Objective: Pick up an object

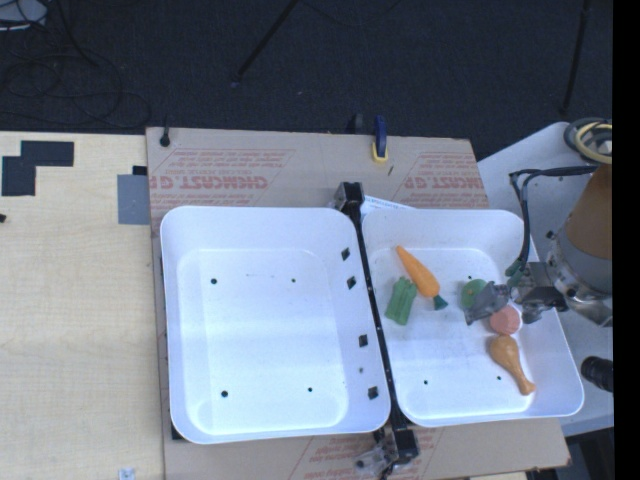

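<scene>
The right bin [440,230] holds several toy foods. An orange carrot [418,272] lies slantwise near its middle, with a green block [401,301] just left of it. A small dark green piece [473,292] and a pink-red round piece [506,319] sit right at the tip of my gripper [484,306], which reaches in low from the right over the bin's right half. A tan drumstick [510,360] lies just below the gripper. The gripper's grey body overlaps the green and pink pieces, so contact is unclear.
The left bin [190,268] lies beside the right one, split from it by a black divider rail [365,308]. The bins rest on a cardboard sheet [260,173]. The arm's orange band [595,213] and cables [540,183] crowd the right bin's edge.
</scene>
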Tool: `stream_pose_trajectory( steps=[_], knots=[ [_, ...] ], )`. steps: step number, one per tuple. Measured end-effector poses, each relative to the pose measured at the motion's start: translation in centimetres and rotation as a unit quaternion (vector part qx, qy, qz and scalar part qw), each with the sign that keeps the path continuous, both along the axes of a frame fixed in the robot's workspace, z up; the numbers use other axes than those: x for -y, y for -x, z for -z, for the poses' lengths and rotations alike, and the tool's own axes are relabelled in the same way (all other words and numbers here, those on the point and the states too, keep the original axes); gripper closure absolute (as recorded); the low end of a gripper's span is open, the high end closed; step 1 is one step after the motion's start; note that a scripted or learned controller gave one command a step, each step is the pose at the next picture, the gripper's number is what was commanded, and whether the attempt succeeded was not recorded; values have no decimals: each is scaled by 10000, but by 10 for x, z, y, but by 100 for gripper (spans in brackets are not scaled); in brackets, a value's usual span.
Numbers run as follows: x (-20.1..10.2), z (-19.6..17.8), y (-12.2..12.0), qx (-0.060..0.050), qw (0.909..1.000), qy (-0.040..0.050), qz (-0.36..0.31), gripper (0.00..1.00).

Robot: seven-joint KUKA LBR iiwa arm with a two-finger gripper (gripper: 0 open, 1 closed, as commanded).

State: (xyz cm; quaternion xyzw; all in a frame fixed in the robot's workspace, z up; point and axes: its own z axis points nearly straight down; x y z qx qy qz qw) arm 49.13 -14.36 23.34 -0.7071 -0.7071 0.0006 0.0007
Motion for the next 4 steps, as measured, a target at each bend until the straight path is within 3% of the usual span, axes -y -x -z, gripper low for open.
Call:
stream_pose_trajectory(
  steps=[1, 2, 3, 4],
  knots=[
    [1, -10, 0, -9, 10000, -3, 0, 100],
    [56, -4, 17, -16, 10000, 4, 22, 100],
    [72, -109, 15, 55, 10000, 25, 5, 100],
    [71, -177, 15, 38, 10000, 16, -3, 100]
  ],
)
